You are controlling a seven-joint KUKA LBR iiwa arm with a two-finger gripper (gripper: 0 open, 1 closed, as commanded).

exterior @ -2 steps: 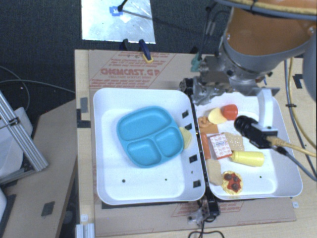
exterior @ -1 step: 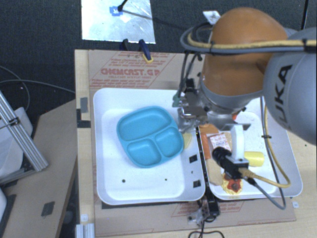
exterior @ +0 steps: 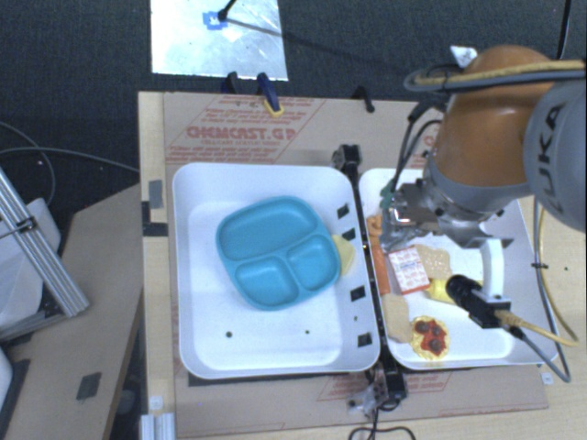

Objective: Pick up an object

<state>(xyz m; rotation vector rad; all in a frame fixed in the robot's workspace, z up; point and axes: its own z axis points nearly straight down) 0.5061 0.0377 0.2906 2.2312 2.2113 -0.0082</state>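
Observation:
My gripper hangs low over the left part of the right bin, under the arm's big orange and grey wrist. Just below it lie a red-and-white packet and a pale cracker. An orange piece sits at the bin's left wall, close beside the gripper. Further toward the front are a yellow item, a beige slice and a small round pizza toy. I see nothing lifted off the bin floor.
The left bin holds a blue divided plate, with a pale yellow piece against its right side. A black divider with clips runs between the bins. A cardboard sheet lies behind them.

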